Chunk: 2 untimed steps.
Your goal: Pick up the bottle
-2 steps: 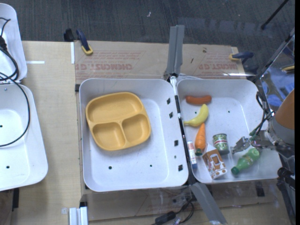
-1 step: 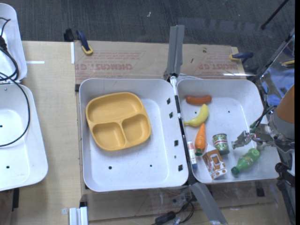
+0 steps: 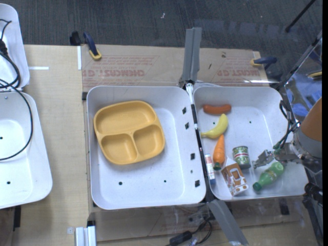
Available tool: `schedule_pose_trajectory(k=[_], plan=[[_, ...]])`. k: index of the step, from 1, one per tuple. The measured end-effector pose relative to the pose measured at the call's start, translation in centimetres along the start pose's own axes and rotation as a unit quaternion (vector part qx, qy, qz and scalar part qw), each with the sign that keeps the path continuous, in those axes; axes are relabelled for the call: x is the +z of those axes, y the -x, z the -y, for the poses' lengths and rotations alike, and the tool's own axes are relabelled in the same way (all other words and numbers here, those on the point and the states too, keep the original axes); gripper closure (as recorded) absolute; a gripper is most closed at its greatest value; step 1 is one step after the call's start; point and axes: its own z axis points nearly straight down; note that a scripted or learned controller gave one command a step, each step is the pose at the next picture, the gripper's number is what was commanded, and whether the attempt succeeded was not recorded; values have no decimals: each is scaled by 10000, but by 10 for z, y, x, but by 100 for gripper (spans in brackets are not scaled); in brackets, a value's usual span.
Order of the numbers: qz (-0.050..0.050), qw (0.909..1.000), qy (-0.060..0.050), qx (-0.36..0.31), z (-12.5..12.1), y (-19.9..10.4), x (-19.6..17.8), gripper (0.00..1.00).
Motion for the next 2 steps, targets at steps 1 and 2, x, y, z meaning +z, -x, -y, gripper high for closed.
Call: schedule_pose_trajectory(k=[1,2], plan=[[-24,9999,0,98,-1,2,0,0],[-18,9999,6,157,-1,1,0,0]])
